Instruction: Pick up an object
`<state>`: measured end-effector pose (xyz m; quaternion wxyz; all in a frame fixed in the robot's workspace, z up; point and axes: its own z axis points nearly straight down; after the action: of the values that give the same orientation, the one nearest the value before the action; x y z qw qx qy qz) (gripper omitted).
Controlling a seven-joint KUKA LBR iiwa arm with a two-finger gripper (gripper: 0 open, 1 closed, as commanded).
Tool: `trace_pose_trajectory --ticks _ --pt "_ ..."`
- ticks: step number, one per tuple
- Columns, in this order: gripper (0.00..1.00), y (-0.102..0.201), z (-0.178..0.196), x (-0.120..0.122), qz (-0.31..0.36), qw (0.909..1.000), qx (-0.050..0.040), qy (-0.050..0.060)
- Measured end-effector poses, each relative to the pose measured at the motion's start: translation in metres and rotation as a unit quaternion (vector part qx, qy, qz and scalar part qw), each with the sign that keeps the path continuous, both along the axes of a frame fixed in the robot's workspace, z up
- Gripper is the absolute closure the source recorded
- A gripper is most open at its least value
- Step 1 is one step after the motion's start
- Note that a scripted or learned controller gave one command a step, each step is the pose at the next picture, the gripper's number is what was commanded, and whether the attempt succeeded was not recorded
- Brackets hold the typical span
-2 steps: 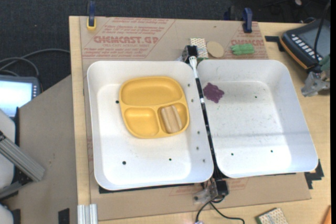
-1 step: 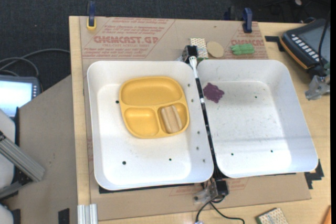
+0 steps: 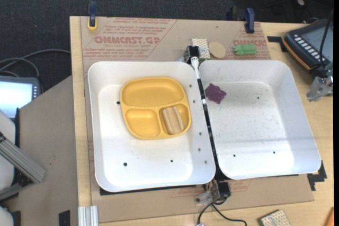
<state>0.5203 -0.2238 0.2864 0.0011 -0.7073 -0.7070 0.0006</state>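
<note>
Dark carpet surrounds a wooden bench (image 3: pixel 79 114) topped with a brown printed board (image 3: pixel 132 39), clamped at its far edge by a yellow-tipped clamp (image 3: pixel 92 21) on the left and a blue clamp (image 3: pixel 249 19) further right. On the board, the left white bin (image 3: pixel 106 161) holds a yellow divided plate (image 3: pixel 151 95), lying flat near the bin's far middle; a tan bread-like piece (image 3: pixel 171 119) rests in the plate's near-right compartment. Just behind where the two bins meet lie a small checkered tag (image 3: pixel 199 43), a round beige disc (image 3: pixel 216 50) and a green block (image 3: pixel 244 50). The right white bin (image 3: pixel 265 151) contains a small purple object (image 3: pixel 215 92), near its far-left corner, close to the shared rim. Whether the gripper is open or closed cannot be told from this view.
</note>
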Motion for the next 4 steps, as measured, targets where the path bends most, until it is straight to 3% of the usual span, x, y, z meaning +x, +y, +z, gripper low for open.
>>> trace_pose_trajectory --ticks 1,2,3,4 --pt "1.00 0.016 0.002 0.015 0.001 1.0000 -0.0014 -0.003" --pt "1.00 -0.001 0.004 -0.025 -0.001 1.0000 0.0000 0.000" --pt "1.00 0.009 -0.157 -0.009 0.000 1.0000 0.0030 0.006" --pt "1.00 -0.001 -0.136 -0.043 -0.001 1.0000 0.0002 0.000"
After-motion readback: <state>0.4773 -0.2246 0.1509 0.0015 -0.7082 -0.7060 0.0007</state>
